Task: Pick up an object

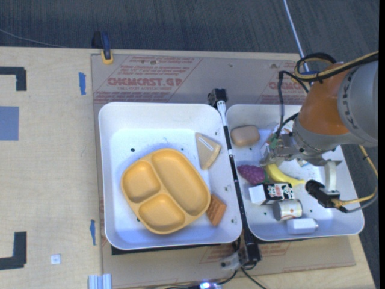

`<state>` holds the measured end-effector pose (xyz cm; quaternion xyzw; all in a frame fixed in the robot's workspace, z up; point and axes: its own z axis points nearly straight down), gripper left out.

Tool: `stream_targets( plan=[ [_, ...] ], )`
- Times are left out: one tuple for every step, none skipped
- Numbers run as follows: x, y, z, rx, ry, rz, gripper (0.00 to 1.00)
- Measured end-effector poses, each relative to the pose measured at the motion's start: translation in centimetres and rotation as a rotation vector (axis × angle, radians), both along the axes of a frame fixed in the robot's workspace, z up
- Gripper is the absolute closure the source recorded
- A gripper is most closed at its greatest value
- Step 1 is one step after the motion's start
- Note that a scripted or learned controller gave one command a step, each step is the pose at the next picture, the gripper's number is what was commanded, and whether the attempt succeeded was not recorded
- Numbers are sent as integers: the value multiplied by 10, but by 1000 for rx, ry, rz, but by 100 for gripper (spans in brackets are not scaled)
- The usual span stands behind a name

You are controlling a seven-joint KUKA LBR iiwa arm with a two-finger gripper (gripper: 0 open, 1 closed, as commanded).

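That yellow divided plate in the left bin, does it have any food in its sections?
Empty. All three compartments of the yellow divided plate show bare yellow surface; the wedge and brown piece lie beside it in the left bin.

Two white bins sit side by side on a brown board (150,77) printed with red lettering, which lies on the pale wooden desk (48,179). Blue tape strips (82,83) and black corner marks (16,77) dot the desk. Dark grey carpet (180,11) lies beyond.

One fixed camera above the bench (54,161) looks down at a slant on both bins (114,179)
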<state>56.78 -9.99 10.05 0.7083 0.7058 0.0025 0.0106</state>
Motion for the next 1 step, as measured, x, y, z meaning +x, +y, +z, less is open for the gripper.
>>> stream_targets(
  plan=[
    [-12,58,126,12,16,5,100]
  ],
)
